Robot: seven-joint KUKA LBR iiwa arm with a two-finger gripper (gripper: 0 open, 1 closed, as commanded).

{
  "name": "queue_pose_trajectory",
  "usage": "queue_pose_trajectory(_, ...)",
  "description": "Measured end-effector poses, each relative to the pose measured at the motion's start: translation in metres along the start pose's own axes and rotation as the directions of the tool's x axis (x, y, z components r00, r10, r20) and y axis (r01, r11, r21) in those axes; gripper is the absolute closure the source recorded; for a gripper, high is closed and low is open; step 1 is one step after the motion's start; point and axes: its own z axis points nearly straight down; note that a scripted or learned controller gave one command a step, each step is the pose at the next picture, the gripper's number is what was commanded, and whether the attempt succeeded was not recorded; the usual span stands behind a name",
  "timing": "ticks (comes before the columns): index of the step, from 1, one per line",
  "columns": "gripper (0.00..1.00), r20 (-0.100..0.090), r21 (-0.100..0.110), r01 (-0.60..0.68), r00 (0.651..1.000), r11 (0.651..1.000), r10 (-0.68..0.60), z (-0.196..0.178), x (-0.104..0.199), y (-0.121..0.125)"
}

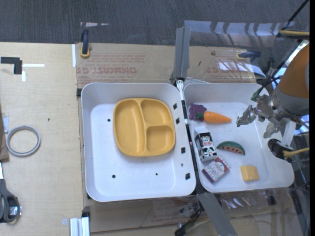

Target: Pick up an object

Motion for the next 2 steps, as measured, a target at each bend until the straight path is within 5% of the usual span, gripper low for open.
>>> queue_pose_trajectory(1, 0.00, 0.000, -0.001, 0.000, 1.000, 1.000, 0.000, 0.000, 0.000, 0.000)
queue_pose_trajectory(2, 0.00, 0.000, -0.003, 0.112, 0.994, 0.994, -0.112, -0.035, 0.039, 0.051)
